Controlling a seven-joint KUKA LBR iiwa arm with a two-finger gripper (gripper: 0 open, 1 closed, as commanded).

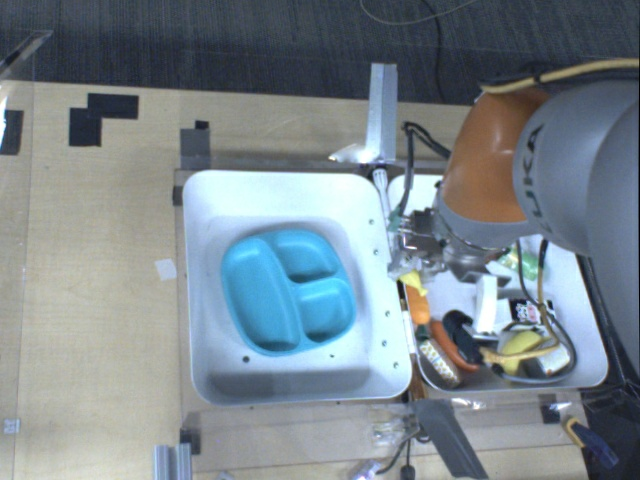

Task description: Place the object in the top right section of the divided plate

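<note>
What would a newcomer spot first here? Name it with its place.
The bright blue divided plate stands out in the left bin, all three sections bare. On the right, the arm's orange band looms over the right bin, where small items including a carrot and a banana lie heaped.

We see a light wooden bench top (pixel 90 308) spreading across the near and left part of the scene, pale and evenly lit. On its far left sit black angular marks (pixel 100 116). Beyond the far edge of the bench lies a dark grey carpeted floor (pixel 200 18), and a thin black cable (pixel 430 13) loops over it at the far right. An upright metal post (pixel 382 113) stands at the bench's far middle.
</note>
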